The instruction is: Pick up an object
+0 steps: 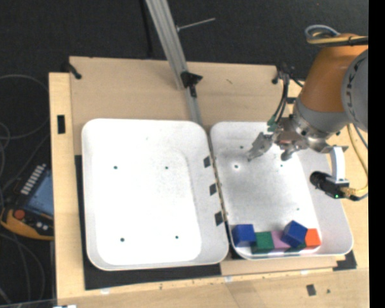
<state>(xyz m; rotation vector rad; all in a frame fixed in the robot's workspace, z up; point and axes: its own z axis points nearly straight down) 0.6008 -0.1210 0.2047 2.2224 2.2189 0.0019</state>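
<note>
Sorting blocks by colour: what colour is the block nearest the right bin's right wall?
Orange block, seen in the camera view.

No text, label, brand or number can be read anywhere. No legible sign is carried by any surface.

Grey arm with orange band entering from right, wrist angled down — pincer (271, 145) fingers spread apart, holding nothing

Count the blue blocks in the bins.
2, both at the right bin's near edge: one blue block beside the green block, another beside the orange block.
</note>
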